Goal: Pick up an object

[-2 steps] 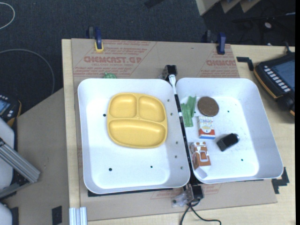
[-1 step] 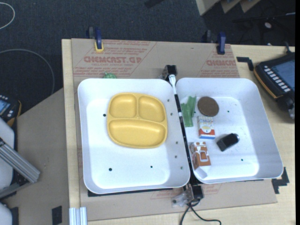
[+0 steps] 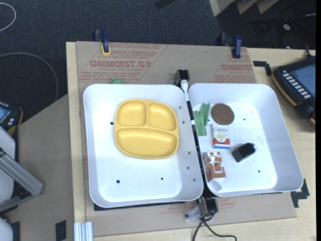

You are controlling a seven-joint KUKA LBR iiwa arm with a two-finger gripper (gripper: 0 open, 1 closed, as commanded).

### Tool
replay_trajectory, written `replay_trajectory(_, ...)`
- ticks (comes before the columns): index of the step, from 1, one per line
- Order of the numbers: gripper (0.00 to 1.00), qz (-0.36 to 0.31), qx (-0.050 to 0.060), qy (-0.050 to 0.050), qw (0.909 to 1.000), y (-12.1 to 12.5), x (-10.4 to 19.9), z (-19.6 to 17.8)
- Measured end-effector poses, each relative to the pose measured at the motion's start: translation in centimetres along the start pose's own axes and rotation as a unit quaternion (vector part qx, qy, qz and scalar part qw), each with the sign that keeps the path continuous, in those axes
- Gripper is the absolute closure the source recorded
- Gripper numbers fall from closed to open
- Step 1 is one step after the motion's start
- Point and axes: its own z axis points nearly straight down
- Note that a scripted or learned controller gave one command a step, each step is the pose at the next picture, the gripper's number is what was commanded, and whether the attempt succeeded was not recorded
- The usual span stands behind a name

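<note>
1. Objects for picking lie in the right bin (image 3: 283, 134), all in its left half: a black block (image 3: 244, 152), a small white carton (image 3: 220, 136), a brown disc (image 3: 222, 114), a green strip (image 3: 202, 118) and a brown-and-white packet (image 3: 215, 165).
2. The block lies tilted, just right of the carton and apart from it; the disc sits just above the carton, the strip along the bin's left wall, the packet near the front left corner.
3. The gripper's state, its hold and its place relative to these objects cannot be told.
4. The left bin (image 3: 95, 149) holds a yellow divided plate (image 3: 147, 128), lying flat.
5. Both bins rest on a cardboard sheet (image 3: 150, 59) held by two blue clamps (image 3: 105, 38) at its far edge.
</note>
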Motion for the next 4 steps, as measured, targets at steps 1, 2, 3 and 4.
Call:
replay_trajectory(1, 1.00, 0.003, 0.014, 0.005, 0.9999, -0.4, -1.9, 10.8)
replay_trajectory(2, 1.00, 0.001, 0.004, 0.001, 1.0000, -0.1, -2.0, 1.4)
replay_trajectory(3, 1.00, 0.003, 0.013, 0.005, 0.9999, -0.4, -1.8, 10.7)
replay_trajectory(4, 1.00, -0.001, 0.005, 0.002, 1.0000, -0.1, 1.8, 5.6)
